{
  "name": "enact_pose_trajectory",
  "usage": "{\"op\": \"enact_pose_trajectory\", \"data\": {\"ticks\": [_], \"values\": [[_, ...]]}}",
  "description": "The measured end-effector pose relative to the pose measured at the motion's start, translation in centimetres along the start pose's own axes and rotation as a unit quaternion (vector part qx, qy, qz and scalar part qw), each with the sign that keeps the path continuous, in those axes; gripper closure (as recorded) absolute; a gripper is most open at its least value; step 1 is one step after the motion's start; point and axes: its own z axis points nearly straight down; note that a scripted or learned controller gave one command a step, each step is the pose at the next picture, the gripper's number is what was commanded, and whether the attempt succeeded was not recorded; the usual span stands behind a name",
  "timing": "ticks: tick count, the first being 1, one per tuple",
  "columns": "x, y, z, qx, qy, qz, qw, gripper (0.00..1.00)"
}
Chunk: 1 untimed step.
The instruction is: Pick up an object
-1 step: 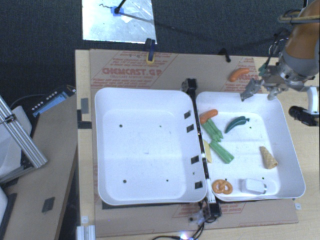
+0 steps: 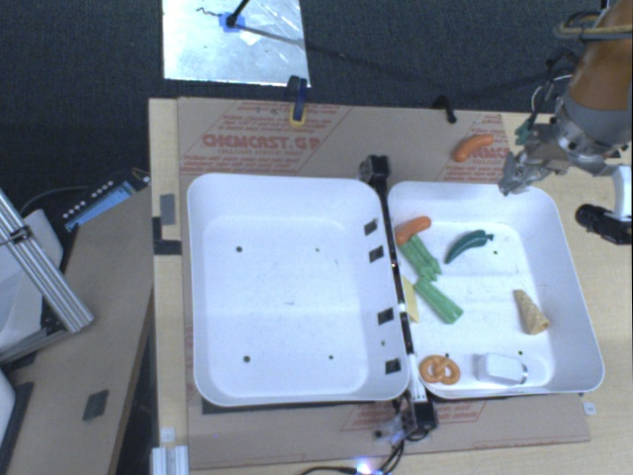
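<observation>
The right bin (image 2: 554, 265) holds several small items: an orange sausage (image 2: 412, 229), a dark green pepper (image 2: 467, 244), two light green pieces (image 2: 429, 275), a tan cone (image 2: 532, 312), a pretzel (image 2: 439, 369) and a white block (image 2: 499, 368). My gripper (image 2: 515, 179) hangs at the bin's far right corner, above the rim, with nothing visible between its fingers. Another orange sausage (image 2: 473, 147) lies outside the bin on the cardboard, just left of the gripper.
The left bin (image 2: 213, 265) stands beside the right one, with a black divider (image 2: 391, 265) between them. A blue-and-yellow clamp (image 2: 296, 102) sits at the cardboard's far edge. A shiny sheet (image 2: 233, 28) lies on the floor beyond.
</observation>
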Motion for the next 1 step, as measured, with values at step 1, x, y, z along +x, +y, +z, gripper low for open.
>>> {"op": "enact_pose_trajectory", "data": {"ticks": [1], "values": [[16.37, 1.73, -4.11, 0.0, 0.003, -0.006, 1.0, 1.0]]}}
